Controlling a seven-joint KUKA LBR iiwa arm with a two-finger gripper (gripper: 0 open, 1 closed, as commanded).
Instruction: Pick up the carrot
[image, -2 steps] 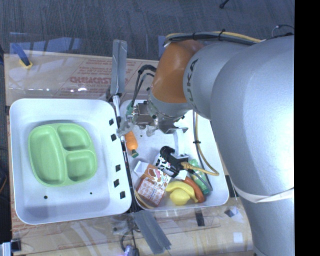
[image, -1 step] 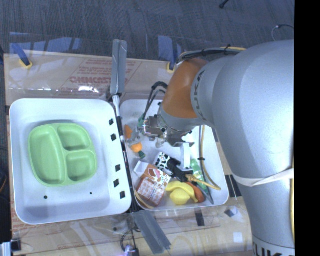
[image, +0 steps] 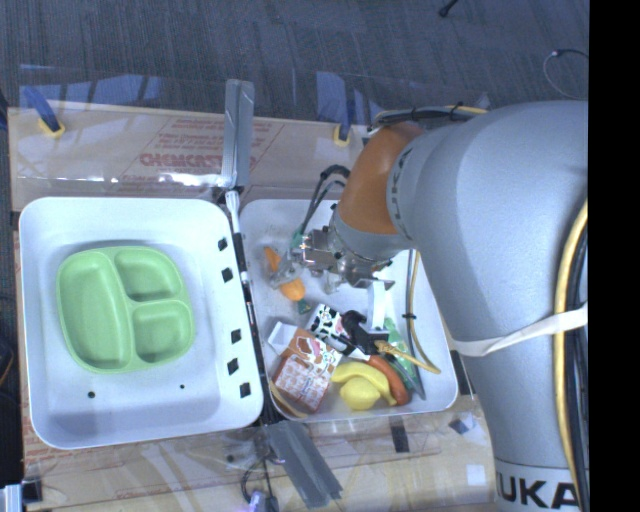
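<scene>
Here, my gripper (image: 300, 262) hung low in the right bin (image: 425, 300), aimed at the toy pile, grip state unclear, while the carrot (image: 392, 372) lay beside the banana (image: 360, 385).

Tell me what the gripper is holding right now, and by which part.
Cannot be told: the gripper is low in the right bin, beside small orange pieces, but the wrist hides whether anything is gripped.

The desk (image: 120, 140) carries two shallow white bins side by side: the left bin (image: 60, 400) and the right bin (image: 262, 215), their adjacent rims nearly touching.
</scene>
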